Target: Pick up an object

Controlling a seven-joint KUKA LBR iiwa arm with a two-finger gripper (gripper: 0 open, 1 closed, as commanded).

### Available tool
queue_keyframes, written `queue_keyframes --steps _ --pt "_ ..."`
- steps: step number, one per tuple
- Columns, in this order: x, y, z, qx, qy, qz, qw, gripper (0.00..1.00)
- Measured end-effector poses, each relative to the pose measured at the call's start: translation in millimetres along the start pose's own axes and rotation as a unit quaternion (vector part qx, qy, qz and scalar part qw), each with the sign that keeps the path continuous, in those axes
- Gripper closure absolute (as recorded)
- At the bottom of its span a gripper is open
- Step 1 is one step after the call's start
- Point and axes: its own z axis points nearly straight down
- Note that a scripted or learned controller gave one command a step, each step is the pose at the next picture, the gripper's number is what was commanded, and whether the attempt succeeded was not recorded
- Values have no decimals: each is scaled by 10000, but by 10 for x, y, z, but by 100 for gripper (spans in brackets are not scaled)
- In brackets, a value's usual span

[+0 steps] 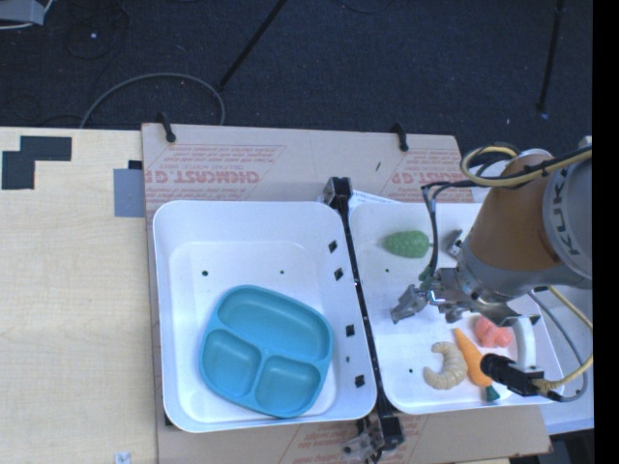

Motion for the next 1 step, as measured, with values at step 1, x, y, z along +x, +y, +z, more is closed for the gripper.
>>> queue_keyframes --steps 1 --pt "11 -14 540 -4 1 2 10000 0"
